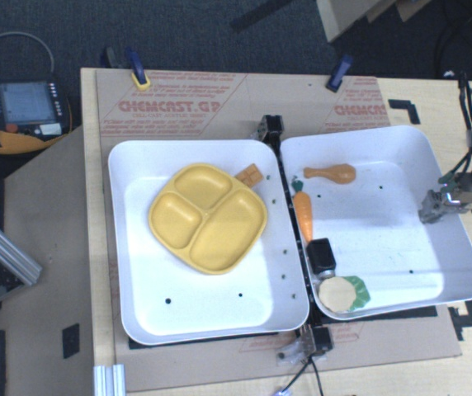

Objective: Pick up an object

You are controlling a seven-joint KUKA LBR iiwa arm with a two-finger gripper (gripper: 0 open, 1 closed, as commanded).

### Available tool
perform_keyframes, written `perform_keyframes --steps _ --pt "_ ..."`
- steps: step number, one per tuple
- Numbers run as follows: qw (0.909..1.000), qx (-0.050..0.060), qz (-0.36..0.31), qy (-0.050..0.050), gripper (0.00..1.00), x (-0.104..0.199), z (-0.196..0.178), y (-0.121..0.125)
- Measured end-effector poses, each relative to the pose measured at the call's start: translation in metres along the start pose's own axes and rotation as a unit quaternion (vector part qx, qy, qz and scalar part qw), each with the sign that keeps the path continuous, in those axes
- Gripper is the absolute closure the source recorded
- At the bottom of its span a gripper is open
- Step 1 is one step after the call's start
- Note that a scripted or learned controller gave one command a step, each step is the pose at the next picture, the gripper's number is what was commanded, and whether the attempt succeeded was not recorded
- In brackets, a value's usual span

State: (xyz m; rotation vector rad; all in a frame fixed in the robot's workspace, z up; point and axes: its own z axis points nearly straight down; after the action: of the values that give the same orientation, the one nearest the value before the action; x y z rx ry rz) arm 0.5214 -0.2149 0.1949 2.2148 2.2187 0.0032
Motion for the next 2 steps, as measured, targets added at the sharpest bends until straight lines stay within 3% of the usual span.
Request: perform_keyframes --steps 1,2 --pt "1.0000 0.000 0.000 0.000 1.00 0.000 -0.027 0.001" --pt "1.0000 0.002 -0.002 0.002 1.00 0.052 -0.037 0.008"
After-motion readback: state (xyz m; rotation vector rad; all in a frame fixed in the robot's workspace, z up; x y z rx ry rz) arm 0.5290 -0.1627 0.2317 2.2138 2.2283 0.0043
